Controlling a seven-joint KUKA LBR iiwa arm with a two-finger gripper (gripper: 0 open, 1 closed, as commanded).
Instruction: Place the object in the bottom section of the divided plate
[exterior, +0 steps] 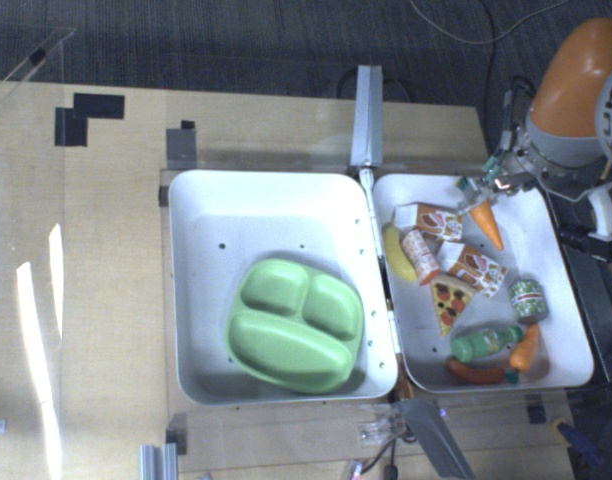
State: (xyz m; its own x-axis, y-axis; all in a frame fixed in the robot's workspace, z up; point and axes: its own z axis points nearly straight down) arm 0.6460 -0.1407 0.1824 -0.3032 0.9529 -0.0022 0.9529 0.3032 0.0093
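- The arm [586, 78] is cut off by the picture's right edge, so we see only its orange band and part of the grey wrist.
- The gripper [493, 181] at the right bin's [576, 313] far edge is small and blurred; we cannot tell how its fingers stand.
- The banana [395, 253] along that bin's left wall is partly covered by a printed packet [418, 252].
- The packets' print is too small for us to read.
- The red pepper [476, 373] at the near edge lies partly under the green bottle [484, 344].
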